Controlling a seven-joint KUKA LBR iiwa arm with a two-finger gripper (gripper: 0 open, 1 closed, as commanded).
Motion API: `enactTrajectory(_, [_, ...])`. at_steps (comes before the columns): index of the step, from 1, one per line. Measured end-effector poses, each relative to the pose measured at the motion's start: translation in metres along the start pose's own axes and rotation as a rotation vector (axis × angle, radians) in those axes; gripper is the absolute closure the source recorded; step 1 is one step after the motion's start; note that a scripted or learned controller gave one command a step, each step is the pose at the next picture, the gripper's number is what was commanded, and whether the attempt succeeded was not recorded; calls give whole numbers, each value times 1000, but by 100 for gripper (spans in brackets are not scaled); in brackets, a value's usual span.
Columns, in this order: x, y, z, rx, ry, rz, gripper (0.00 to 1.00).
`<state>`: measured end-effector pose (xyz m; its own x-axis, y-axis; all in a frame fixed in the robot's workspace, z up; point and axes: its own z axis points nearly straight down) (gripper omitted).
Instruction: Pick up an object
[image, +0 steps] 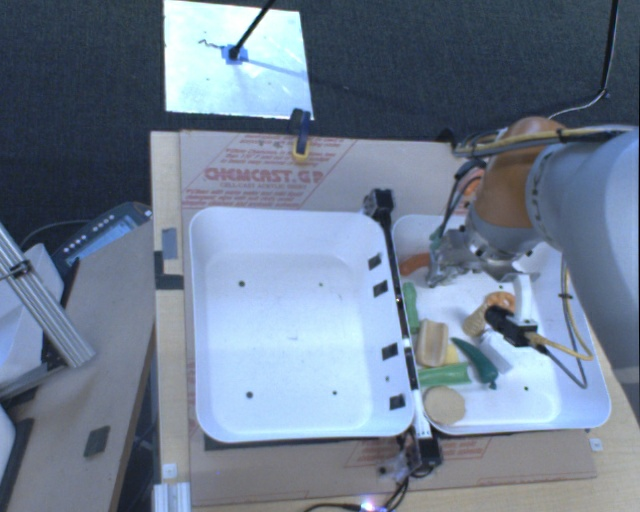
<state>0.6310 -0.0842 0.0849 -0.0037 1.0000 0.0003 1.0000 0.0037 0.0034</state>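
The gripper (452, 262) hangs low at about 11 o'clock in the right bin (585, 400), near an orange piece (414, 264), probably to pick it.

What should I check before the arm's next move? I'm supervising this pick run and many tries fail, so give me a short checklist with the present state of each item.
1. Objects available in the right bin: ok. A tan block, a green stick, a dark green piece and a round tan disc lie near its left wall.
2. Gripper over the right bin: ok, it sits at the bin's far left part.
3. Object between the fingers: cannot tell, the wrist hides them.
4. Gripper above the main cluster: not ok, the cluster lies nearer the camera.
5. Orange piece beside the gripper reachable: cannot tell, partly hidden.
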Motion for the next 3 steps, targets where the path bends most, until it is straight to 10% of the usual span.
enactTrajectory(3, [-4, 26, 1, 7, 1, 1, 100])
